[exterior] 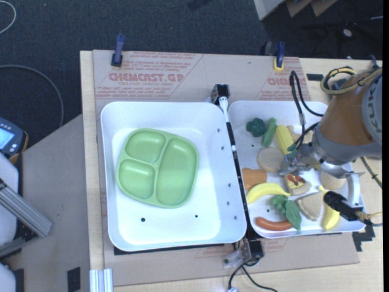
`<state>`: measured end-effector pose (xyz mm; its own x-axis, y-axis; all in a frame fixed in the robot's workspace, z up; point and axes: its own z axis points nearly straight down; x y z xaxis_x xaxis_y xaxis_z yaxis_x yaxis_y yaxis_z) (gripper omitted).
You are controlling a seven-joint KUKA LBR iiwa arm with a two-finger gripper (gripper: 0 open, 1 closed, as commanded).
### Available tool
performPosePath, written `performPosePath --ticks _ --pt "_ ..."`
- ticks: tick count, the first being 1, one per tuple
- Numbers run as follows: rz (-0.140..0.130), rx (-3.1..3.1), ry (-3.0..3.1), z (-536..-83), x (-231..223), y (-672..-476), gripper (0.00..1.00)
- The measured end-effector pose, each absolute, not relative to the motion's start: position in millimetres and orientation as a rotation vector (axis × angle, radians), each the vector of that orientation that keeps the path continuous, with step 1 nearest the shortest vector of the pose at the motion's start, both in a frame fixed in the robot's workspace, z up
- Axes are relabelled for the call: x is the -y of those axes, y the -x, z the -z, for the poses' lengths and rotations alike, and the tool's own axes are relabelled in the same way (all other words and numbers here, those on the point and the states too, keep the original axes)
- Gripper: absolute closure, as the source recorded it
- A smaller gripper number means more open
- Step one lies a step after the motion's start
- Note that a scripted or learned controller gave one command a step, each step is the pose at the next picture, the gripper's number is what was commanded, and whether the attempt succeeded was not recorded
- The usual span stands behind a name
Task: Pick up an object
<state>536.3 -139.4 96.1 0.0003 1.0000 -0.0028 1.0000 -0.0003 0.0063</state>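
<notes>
The arm [349, 123] reaches into the right bin [243, 111], its gripper [296, 166] low among crowded toy food; whether it is open or closed cannot be told. A small red-and-tan piece [296, 182] lies just below it, beside a banana [266, 191], a tan disc [270, 159] and corn [283, 137]. No object is seen held. The risk: with pieces touching, a grasp may catch two, nudge neighbours aside or slip off a rounded shape. The green plate [158, 166] sits in the left bin [112, 181].
</notes>
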Motion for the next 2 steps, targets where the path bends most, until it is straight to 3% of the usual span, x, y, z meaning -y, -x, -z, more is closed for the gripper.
performPosePath --ticks 1,2 --pt "-0.014 -2.226 -2.206 -191 71 -560.1 1.00" --pt "-0.017 -2.220 -2.209 -339 47 -514.9 1.00"
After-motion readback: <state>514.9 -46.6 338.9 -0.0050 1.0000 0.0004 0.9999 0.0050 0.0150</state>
